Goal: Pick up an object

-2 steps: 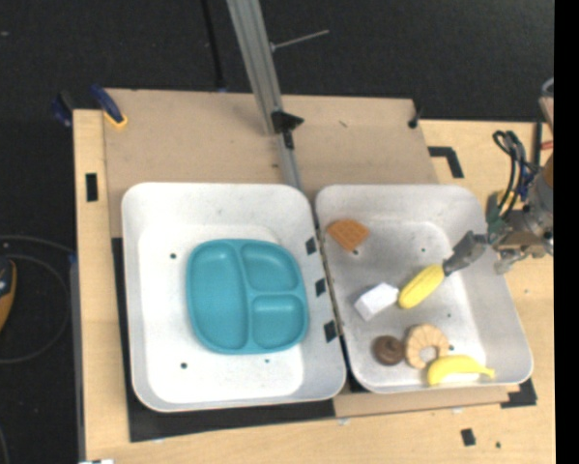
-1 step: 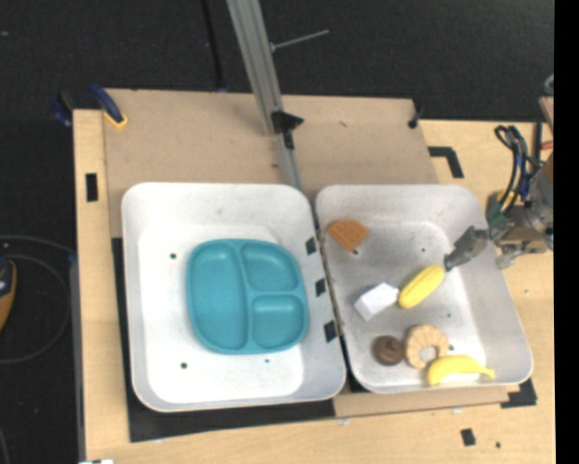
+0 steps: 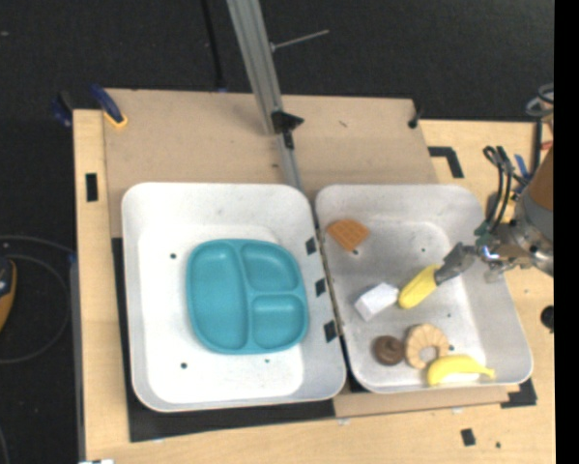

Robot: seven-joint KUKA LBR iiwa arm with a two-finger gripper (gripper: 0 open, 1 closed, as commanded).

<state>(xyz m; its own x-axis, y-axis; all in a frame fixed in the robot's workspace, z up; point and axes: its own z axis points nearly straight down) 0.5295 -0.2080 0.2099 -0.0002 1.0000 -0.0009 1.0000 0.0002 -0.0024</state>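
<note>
— So, starting with the big things: what sits on the bench (image 3: 221, 143)?

— Two shallow white bins side by side. The left bin (image 3: 154, 259) carries a teal divided plate (image 3: 246, 295). The right bin (image 3: 482, 307) has the small stuff, and the arm (image 3: 535, 216) comes in over its right rim.

— And the gripper?

— The gripper (image 3: 453, 261) reaches down and to the left into the right bin, a dark tip almost touching the upper right end of a yellow corn-like piece (image 3: 417, 287). Whether its jaws are apart or closed I cannot tell; the tip reads as one dark shape, and nothing is visibly pinched between the fingers.

— Which way does the yellow piece lie from it?

— Just below and left of the tip. Its long axis runs diagonally, lower left to upper right, roughly in line with the gripper's reach. My guess is the jaws would need to straddle it across that axis, not along it.

— What is around it?

— A white block (image 3: 374, 301) just beside its lower left end. An orange biscuit-shaped piece (image 3: 347, 233) is well apart, near the top left. Along the lower wall are a brown round piece (image 3: 388, 350), a tan ring (image 3: 426, 343) touching it, and a banana (image 3: 458, 368).

— Room to work?

— Bare bin floor lies above and to the right of the yellow piece.
</note>
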